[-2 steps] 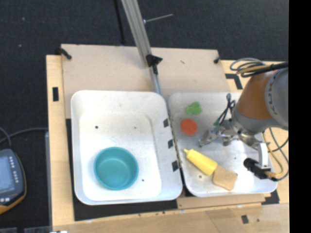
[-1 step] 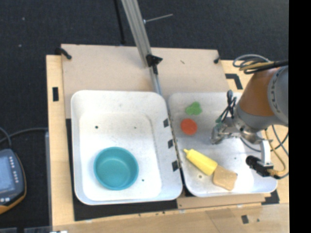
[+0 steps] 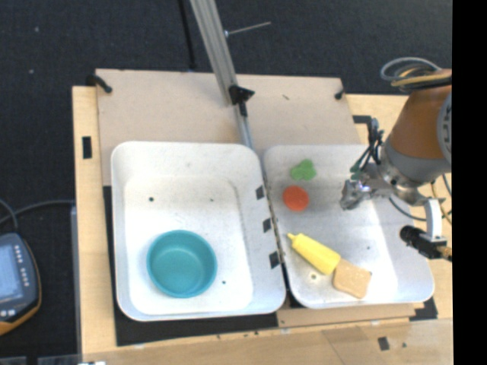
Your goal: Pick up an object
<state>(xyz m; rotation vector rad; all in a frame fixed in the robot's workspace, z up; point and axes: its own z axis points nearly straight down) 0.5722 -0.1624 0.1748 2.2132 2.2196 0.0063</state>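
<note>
I pick the yellow bottle (image 3: 313, 252) as my landmark, because it lies near the front of the right bin (image 3: 396, 284), which is close to the camera. Touching its lower end, a bit nearer the front rim, sits a tan block (image 3: 352, 280) that looks like a cracker or a sponge. In the left bin (image 3: 137, 173), well off to the side of the bottle, rests a blue bowl (image 3: 181, 262). Going farther back from the bottle I see a red ball (image 3: 296, 198), and just behind that a green lump (image 3: 303, 170). The gripper (image 3: 351, 195) hangs to the right of the red ball and well behind the bottle, over a bare patch of bin floor. I see nothing between its fingers, and it looks to touch nothing, though I can't be sure how high it is. The tip is small and blurry, so I cannot tell if it is spread apart or closed. My worry is that it goes straight down here and grabs only air, since no toy lies under it. If it slides toward the red ball, the ball might roll off when bumped. The bottle and the tan block touch, so a grab there might push one away or snag both. The bottle is round too, and could slip out sideways when squeezed.
</note>
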